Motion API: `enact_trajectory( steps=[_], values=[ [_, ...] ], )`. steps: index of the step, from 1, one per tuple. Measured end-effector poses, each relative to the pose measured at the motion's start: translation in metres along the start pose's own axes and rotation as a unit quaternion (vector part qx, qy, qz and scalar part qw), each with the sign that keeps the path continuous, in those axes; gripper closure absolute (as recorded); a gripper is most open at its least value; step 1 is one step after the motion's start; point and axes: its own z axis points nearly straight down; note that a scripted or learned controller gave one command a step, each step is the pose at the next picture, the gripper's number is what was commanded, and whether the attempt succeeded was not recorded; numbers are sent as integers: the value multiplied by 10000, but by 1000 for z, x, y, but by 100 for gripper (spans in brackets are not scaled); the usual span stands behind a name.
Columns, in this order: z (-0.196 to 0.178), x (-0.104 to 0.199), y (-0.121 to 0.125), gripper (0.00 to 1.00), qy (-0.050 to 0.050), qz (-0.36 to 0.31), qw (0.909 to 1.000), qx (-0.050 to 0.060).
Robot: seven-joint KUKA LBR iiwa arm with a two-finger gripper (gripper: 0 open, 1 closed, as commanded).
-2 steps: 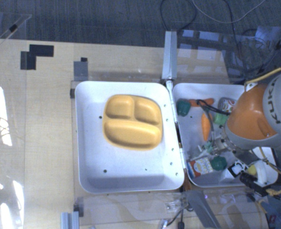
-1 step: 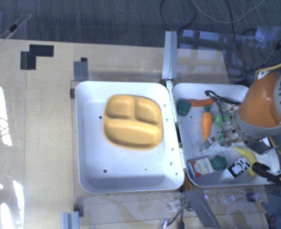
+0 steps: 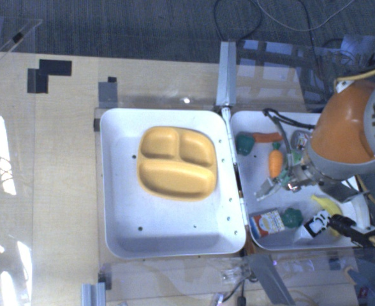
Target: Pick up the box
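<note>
Grey metal marks the end effector (image 3: 288,182), which I see over the middle of the right bin (image 3: 259,125), below the arm's (image 3: 347,132) orange band. Its fingers are a tangle of small parts from my camera; I cannot tell how far apart they stand, and I see nothing clearly between them.

Just left of the end effector stands an orange carrot (image 3: 275,164), lying roughly lengthwise up the bin. Above it lies a thin red-orange item (image 3: 266,137), and to the left of that a dark teal object (image 3: 245,144) near the bin's left wall.

The box (image 3: 268,222), small, red and white, lies flat at the bin's near edge, below and left of the end effector and apart from it. A green round object (image 3: 291,218) sits touching or just beside the box on its right. Further right I note a yellow piece (image 3: 328,204) and a black-and-white item (image 3: 316,224).

The left bin (image 3: 120,190) holds a yellow divided tray (image 3: 176,162), upside down or domed, near its middle. Both bins rest on the wooden counter (image 3: 47,190).
</note>
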Motion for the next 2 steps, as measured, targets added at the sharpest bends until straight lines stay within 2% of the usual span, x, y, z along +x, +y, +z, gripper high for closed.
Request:
enact_trajectory(
  steps=[1, 2],
  values=[
    [0, -2, 9, 0, -1, -132, 9999, 4],
    [1, 64, 16, 0, 7, -433, 9991, 14]
  ],
)
